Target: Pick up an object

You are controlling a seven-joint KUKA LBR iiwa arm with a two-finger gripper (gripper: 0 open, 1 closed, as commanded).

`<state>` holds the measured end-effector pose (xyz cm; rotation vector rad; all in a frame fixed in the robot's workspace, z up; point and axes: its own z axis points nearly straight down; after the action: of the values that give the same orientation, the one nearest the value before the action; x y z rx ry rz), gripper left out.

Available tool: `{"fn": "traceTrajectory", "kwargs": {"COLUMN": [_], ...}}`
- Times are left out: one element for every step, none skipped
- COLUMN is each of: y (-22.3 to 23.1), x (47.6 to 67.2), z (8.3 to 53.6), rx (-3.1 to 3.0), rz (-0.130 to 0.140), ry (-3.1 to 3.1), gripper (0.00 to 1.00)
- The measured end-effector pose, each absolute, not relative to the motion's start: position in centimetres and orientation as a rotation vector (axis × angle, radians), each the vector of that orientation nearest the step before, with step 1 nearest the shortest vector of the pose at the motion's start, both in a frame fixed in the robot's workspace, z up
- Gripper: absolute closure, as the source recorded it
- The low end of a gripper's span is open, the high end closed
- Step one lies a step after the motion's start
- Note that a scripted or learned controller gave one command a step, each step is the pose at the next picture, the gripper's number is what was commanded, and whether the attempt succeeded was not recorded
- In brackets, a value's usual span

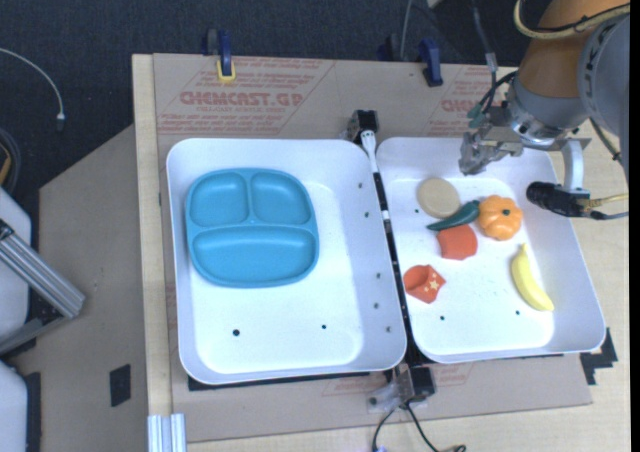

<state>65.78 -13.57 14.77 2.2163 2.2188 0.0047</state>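
In right bin (pixel 560 335): end effector (pixel 478 162) above-right of beige disc (pixel 437 196), apart; grip state unclear.

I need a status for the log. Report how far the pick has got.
Done: nothing lifted; the banana, pumpkin and red pieces lie in the right bin. In hand: the gripper hangs over that bin's far end, near the tan disc. Left: descend, grasp, lift.

Arm (pixel 560 50) angled down, wrist low
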Motion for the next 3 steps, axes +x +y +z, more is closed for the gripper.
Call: {"fn": "traceTrajectory", "kwargs": {"y": [-14.3,-14.3,-9.7], "x": [66.1,66.3,64.3], "z": [21.0,25.6,26.0], "rx": [2.215,2.215,2.219], "rz": [0.007,0.006,-0.001], "ry": [2.216,2.217,2.227], "gripper": [1.00,1.00,1.00]}}
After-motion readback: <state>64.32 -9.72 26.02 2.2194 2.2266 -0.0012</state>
